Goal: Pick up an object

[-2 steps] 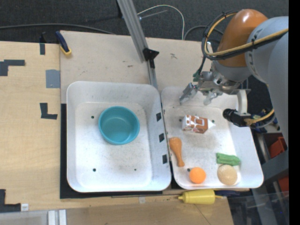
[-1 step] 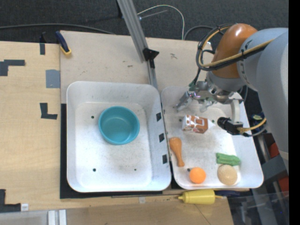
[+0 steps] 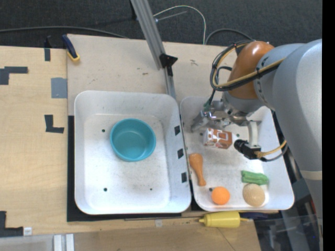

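Yellow bottle (image 3: pixel 222 219) lies on its side on the bench at the near edge, just outside the right bin. Going left to right: left bin (image 3: pixel 84 140) holds a teal bowl (image 3: pixel 133 139), upright, roughly centred, nothing else in it of note. Right bin (image 3: pixel 285 195) is the busy one: orange drumstick-shaped toy (image 3: pixel 197 168) near its left wall, long axis running near-to-far with a slight tilt; orange ball (image 3: pixel 221 195) just beside its near end; then a beige round piece (image 3: pixel 254 194) with a green piece (image 3: pixel 255 178) touching or just above it, near the right corner. Likely target is the small brown-and-white box (image 3: pixel 218 138), mid-bin toward the far side. Gripper (image 3: pixel 209 120) hangs right over it, at its far-left top edge; can't tell if the fingers are spread or pressed together, or whether they touch the box. Key relation: box sits just to the near-right of the fingertips, nearly underneath, so I'd judge a short drop, not a lateral move. Arm comes in from the right, wrist above the bin's far half.
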